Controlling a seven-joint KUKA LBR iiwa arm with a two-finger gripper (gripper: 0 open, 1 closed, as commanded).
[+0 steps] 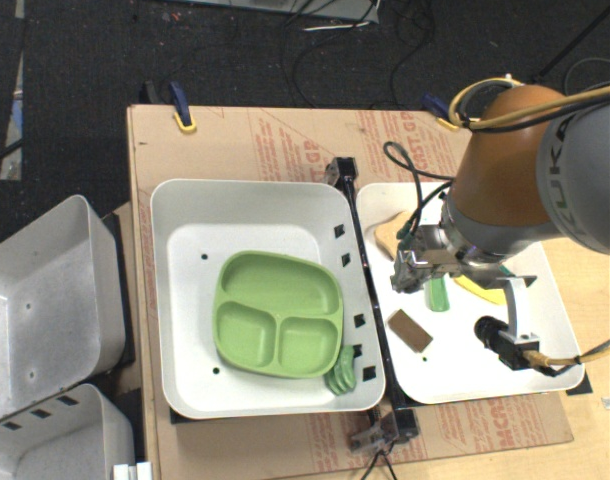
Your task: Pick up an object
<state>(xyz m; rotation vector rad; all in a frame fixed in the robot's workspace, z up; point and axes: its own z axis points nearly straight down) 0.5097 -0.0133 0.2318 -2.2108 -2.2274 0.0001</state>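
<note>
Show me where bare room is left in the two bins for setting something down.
Left bin: bare floor runs along the far wall and left wall around the green plate; the near right corner is tight, with a green fork. Right bin: a bare strip along the near wall beyond the brown block; its middle is crowded under the arm.

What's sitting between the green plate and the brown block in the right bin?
In the camera view, between the green divided plate and the brown block lie the two bins' adjoining walls with black clips; otherwise bare white floor.
</note>
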